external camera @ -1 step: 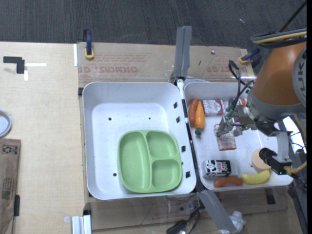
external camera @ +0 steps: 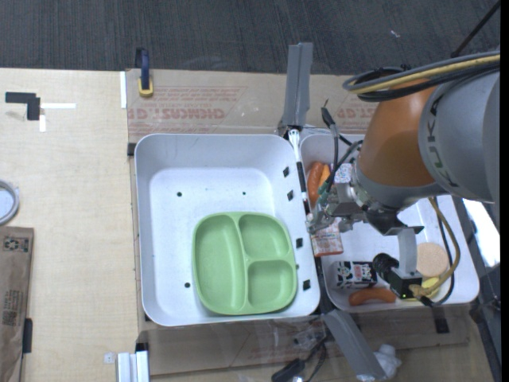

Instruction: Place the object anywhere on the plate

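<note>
A green divided plate (external camera: 242,263) lies in the left white bin (external camera: 159,213), toward its front right. My gripper (external camera: 324,226) hangs over the wall between the two bins, just right of the plate. Its fingers are closed on a small red and white packet (external camera: 327,245), which sticks out below the fingertips. The packet sits level with the plate's right rim and a short way to its right.
The right bin (external camera: 461,289) holds an orange carrot-like piece (external camera: 317,180), a black and white carton (external camera: 355,273), a reddish sausage (external camera: 372,296) and a round tan disc (external camera: 432,257). The arm's grey and orange body covers much of that bin. A grey post (external camera: 298,86) stands behind the bins.
</note>
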Available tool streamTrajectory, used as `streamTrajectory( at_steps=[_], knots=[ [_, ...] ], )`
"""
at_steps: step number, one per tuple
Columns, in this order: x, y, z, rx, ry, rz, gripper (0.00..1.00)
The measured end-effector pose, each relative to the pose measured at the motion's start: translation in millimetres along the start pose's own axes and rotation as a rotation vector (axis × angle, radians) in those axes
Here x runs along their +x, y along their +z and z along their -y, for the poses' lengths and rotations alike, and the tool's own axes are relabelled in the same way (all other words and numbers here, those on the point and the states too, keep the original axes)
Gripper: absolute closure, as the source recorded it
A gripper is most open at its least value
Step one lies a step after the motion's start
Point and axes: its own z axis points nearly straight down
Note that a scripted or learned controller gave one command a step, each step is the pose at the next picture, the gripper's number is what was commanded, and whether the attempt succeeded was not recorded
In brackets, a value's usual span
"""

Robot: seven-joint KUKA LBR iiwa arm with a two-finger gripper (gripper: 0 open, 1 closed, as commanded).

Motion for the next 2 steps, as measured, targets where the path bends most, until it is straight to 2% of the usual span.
streamTrajectory(
  at_steps=[1, 2],
  knots=[
    [61.7, -0.1, 4.9, 0.0, -0.108, 0.001, 1.0],
    [61.5, -0.1, 4.8, 0.0, -0.107, 0.001, 0.0]
  ],
)
